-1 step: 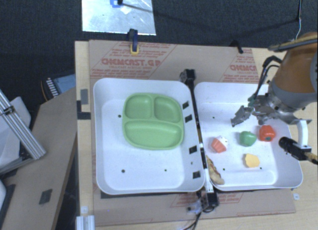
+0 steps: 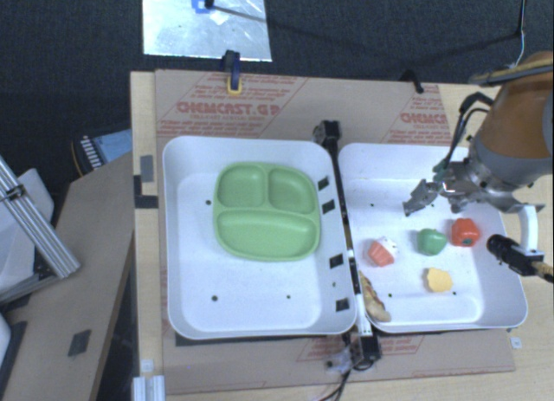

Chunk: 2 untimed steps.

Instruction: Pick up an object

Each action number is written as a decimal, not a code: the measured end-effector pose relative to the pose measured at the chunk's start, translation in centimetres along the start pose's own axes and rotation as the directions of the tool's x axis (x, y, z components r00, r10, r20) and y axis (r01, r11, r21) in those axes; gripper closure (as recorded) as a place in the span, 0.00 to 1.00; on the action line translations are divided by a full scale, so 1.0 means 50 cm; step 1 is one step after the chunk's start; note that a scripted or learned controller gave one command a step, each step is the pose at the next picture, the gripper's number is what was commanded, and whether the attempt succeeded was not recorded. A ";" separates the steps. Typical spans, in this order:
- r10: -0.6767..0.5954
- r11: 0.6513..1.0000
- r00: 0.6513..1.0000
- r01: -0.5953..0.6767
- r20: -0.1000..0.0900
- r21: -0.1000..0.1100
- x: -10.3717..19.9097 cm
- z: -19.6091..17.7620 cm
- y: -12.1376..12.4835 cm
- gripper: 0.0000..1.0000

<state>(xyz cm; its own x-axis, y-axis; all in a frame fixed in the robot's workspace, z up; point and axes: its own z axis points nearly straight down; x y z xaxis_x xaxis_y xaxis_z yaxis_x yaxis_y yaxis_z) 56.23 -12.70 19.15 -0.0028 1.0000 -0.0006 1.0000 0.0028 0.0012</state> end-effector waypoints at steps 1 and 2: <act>0.001 1.000 1.000 -0.001 -0.001 0.003 -0.002 0.084 -0.006 0.00; 0.001 1.000 1.000 -0.001 -0.001 0.002 -0.004 0.171 0.006 0.00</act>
<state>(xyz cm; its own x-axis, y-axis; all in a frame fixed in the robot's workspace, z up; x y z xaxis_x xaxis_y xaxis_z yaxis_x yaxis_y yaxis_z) 56.57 -12.89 10.58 -0.0016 1.0000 0.0003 1.0000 0.0016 -0.0010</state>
